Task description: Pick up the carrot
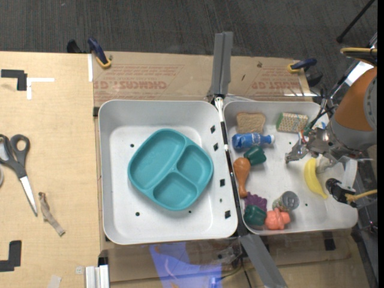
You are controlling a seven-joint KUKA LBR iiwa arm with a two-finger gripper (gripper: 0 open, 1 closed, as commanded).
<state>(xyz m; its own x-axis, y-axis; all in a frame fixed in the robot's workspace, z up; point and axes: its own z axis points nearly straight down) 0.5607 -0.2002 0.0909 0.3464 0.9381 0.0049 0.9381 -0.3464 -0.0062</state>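
Observation:
The carrot (241, 173) is an orange piece lying along the left wall of the right bin (336, 221), thick end up and narrowing toward the bin's front. It lies free, between a dark green toy (255, 156) above it and purple grapes (256, 200) below. My gripper (298, 152) hangs over the right half of the same bin, well to the right of the carrot, close to the upper end of a yellow banana (314, 177). Nothing shows in its grasp.
The right bin also holds a toast slice (250, 122), a checked sponge (292, 122), a blue bottle (251, 140), a green pepper (254, 216), a pink toy (278, 219) and a grey piece (289, 200). A teal divided plate (171, 168) sits in the left bin (114, 179). Scissors (18, 164) lie on the bench.

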